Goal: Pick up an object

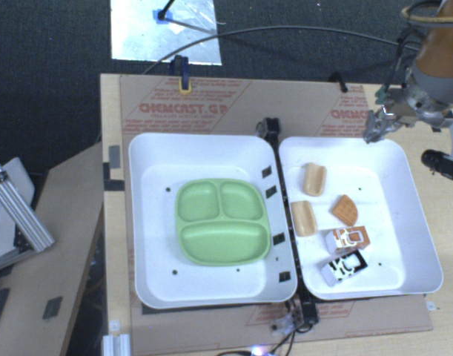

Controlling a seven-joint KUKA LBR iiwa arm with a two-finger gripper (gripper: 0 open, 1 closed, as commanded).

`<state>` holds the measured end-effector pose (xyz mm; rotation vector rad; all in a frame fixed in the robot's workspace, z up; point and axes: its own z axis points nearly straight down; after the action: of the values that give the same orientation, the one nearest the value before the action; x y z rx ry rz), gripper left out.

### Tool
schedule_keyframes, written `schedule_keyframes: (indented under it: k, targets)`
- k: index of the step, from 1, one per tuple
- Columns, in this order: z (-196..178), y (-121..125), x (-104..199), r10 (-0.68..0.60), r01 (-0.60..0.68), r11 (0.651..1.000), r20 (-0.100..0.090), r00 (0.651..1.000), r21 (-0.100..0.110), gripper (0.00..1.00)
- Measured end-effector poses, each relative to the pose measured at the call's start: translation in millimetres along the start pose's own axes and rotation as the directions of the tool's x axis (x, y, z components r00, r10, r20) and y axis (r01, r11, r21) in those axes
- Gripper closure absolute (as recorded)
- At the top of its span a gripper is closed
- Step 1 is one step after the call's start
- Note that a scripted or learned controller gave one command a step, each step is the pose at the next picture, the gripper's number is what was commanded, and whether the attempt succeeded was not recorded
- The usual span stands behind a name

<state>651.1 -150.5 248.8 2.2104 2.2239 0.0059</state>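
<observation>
1. The gripper point(374, 130) is seen at the upper right, above the far rim of the right bin point(415, 199). Nothing is seen between its tips; whether the pincer is spread or pressed together cannot be told at this size.
2. No object has yet been lifted. Five small candidates lie in the right bin: an upper tan piece point(313, 179), a lower tan piece point(304, 218), an orange wedge point(345, 211), an orange-and-white box point(348, 238) and a black-and-white box point(345, 266).
3. The tan pieces and the wedge are judged to be light toy food, probably stiff plastic with smooth, rounded faces that could slip; each is best pinched across its narrow width.
4. The two boxes are judged light and somewhat crushable. Flat sides offer a sure hold, but the boxes lie touching or nearly so, which crowds a finger.
5. The upper tan piece lies nearest the gripper and well apart from its neighbours, so it is judged the easiest choice.
6. A green divided plate point(222, 221) rests in the left bin point(148, 221).
</observation>
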Motion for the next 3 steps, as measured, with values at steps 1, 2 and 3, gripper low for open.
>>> schedule_keyframes:
  k: [1,2,3]
  targets:
    - [-6.9,-7.9,56.1,-0.004,0.004,1.0,-0.003,1.0,0.004,1.0]
    - [5.3,-14.9,111.4,-0.003,0.003,1.0,-0.003,1.0,0.006,1.0]
    - [6.4,-38.3,168.7,-0.004,0.004,1.0,-0.004,1.0,0.008,1.0]
